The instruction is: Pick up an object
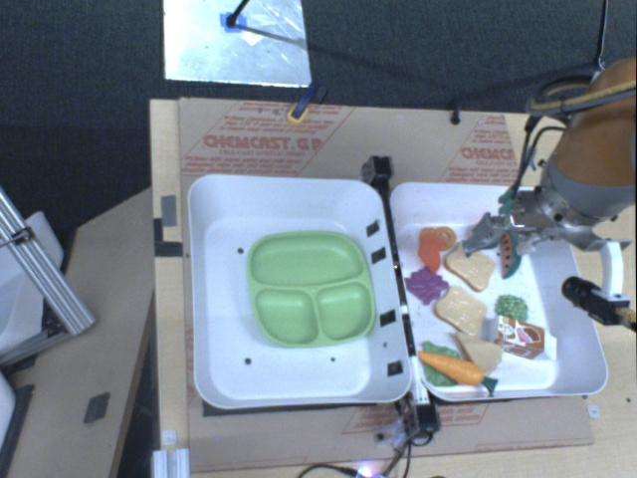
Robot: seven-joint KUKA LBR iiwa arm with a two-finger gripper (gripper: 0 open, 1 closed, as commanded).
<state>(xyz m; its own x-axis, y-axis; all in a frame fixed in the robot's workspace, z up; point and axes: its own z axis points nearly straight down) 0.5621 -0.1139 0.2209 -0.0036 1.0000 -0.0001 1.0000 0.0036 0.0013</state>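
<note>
Carrot (453, 367) lies nearest you at the right bin's (582, 366) front. Your gripper (503, 229) hangs over toast (470, 268) and a watermelon slice (510, 254), grip state unclear. Pieces crowd together, so you risk pinching two or sliding off flat toast.

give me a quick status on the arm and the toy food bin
Gripper low over right bin, nothing seen held. Bread slice and watermelon slice beside it. Green tray in left bin.
</note>
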